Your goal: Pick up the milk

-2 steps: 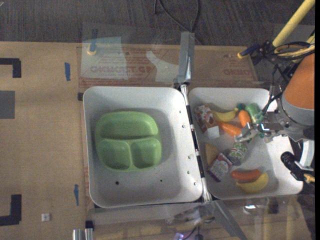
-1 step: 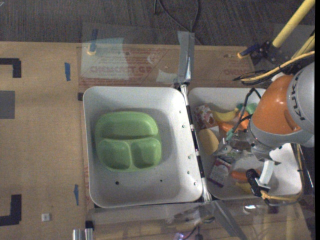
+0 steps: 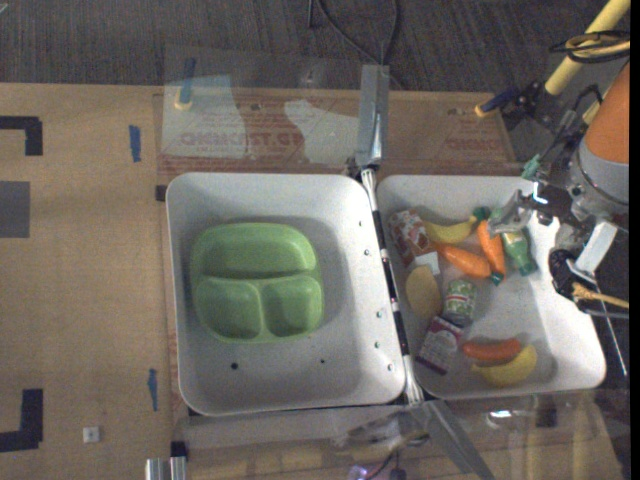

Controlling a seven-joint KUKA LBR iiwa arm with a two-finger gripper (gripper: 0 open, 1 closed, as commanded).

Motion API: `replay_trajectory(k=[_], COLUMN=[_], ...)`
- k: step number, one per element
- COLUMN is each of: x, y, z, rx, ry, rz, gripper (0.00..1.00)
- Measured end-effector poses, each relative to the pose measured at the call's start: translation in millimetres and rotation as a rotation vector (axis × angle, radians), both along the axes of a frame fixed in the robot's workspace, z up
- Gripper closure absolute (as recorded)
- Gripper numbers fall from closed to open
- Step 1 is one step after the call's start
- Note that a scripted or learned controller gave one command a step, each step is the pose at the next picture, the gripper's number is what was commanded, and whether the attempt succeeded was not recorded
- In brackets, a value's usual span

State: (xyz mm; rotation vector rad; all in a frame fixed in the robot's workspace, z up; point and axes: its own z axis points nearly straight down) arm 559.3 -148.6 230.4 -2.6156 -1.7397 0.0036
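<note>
Reversed print on clear panel (image 3: 262,128), illegible; nothing else readable.

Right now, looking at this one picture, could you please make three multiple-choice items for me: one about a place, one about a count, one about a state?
1. Where does the green divided plate lie?
A. in the left bin
B. in the right bin
C. on the brown bench outside the bins

2. How many compartments does the plate have?
A. two
B. three
C. five

3. Where is the gripper?
A. over the plate
B. over the far right part of the right bin, close to the toy food
C. outside both bins, on the cardboard

Answers:
1 A: the plate sits in the middle of the left bin.
2 B: one long section at the far side and two smaller ones at the near side.
3 B: the arm comes in from the right, and its tip is beside the orange carrot and a small green item.
</note>
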Motion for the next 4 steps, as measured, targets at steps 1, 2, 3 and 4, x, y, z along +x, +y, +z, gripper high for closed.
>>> replay_trajectory(k=[1,2,3,4], x=[-32,27,66,-5], y=[123,64,145,75], z=[-48,18,-20,-48], rx=[0.002,0.000,0.000,0.001], ry=[0.004,0.000,0.000,0.003], rz=[0.137,0.185,0.130,0.059], gripper=[0.00,0.00,0.00,0.00])
